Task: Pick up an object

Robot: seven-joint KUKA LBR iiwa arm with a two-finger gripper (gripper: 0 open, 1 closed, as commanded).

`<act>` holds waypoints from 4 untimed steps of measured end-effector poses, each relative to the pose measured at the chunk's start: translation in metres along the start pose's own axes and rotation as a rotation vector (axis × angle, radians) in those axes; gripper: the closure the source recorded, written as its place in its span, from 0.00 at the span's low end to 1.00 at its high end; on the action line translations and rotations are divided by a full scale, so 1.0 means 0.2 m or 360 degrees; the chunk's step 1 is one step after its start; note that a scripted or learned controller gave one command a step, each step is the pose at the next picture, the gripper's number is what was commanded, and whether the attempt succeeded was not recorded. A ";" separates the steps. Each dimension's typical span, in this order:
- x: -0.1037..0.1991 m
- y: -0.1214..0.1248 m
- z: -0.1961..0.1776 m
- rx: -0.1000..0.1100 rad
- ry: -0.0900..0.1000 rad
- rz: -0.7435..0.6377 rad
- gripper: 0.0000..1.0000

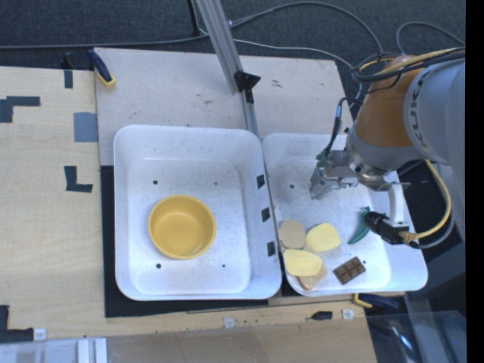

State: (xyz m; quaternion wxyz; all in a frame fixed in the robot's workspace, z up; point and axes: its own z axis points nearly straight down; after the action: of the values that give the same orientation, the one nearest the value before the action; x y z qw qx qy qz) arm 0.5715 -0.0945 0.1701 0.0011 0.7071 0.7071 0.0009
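While the grey arm (412, 119) reaches in from three o'clock, its gripper (327, 186) hangs over the upper part of the right bin (291, 153), above bare white floor. Whether its fingers are spread or closed cannot be told from this slanted view, and nothing shows between them.

All the small objects crowd the bin's six o'clock end. A tan round piece (293, 234) lies near the inner wall, with a yellow piece (324, 237) just beside it toward three o'clock. Below them a larger yellow piece (302, 262) sits close to the bottom rim, partly over a pale tan piece (311, 280). A brown chocolate bar (349, 270) lies toward four o'clock of that cluster, near the lower rim. A green pepper-like item (358, 230) rests by the bin's outer wall, close to a black fitting (384, 228) on the arm's cable.

From the gripper toward twelve o'clock and nine o'clock the right bin's floor is open; toward six o'clock the cluster begins a short way off.

Across the shared wall, the left bin (136, 146) holds a yellow bowl (181, 226), upright, at its seven o'clock side, apart from every wall, with open floor around it. A metal pole (223, 40) slants across the bench from twelve o'clock.
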 end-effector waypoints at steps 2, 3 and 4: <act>0.02 0.02 -0.47 0.0000 0.0000 -0.0001 1.00; 0.29 -0.11 -0.43 0.0006 0.0002 -0.0007 1.00; 0.53 -0.24 -0.40 0.0006 0.0002 -0.0006 1.00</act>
State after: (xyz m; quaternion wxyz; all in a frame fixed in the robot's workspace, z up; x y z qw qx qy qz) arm 0.5231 0.0119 0.2495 -0.0005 0.7059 0.7084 -0.0001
